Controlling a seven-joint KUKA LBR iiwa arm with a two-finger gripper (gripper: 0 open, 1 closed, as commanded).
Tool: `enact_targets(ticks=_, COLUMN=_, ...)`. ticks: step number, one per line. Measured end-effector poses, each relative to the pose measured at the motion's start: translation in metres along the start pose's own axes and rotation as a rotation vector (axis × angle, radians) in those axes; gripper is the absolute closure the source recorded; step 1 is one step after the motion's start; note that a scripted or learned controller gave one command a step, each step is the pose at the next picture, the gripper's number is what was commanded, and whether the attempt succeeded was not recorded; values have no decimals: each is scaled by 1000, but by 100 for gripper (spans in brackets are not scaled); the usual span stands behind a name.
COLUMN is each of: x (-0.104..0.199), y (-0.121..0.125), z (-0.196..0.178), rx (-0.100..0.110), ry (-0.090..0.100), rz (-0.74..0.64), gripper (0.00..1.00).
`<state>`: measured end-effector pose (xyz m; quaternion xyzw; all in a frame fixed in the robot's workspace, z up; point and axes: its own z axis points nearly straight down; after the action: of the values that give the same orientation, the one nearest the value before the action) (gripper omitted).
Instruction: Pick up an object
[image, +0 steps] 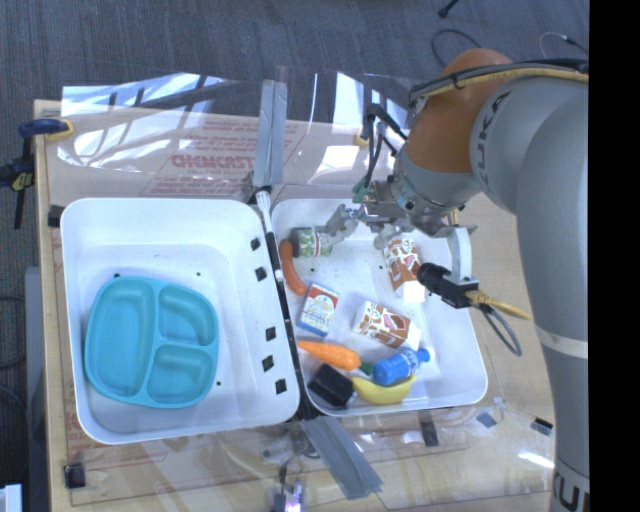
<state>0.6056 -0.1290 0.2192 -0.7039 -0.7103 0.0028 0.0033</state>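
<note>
The gripper (400, 228) is seen over the far part of the right bin (462, 345), directly above a brown-and-white carton (403, 262); whether its fingers are spread or closed cannot be told. The carton, judged light, stiff and slightly crushable, would best be taken across its narrow faces. Nearby are a second carton (384, 324), a small can (310, 243), a sausage (292, 270), a carrot (330, 353) and a banana (385, 390). A blue tray (152, 340) lies in the left bin (85, 225).
</note>
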Motion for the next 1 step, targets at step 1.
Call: enact_targets(ticks=1, x=-60, y=14, z=5, rx=-4, ry=0, rz=-12, gripper=0)
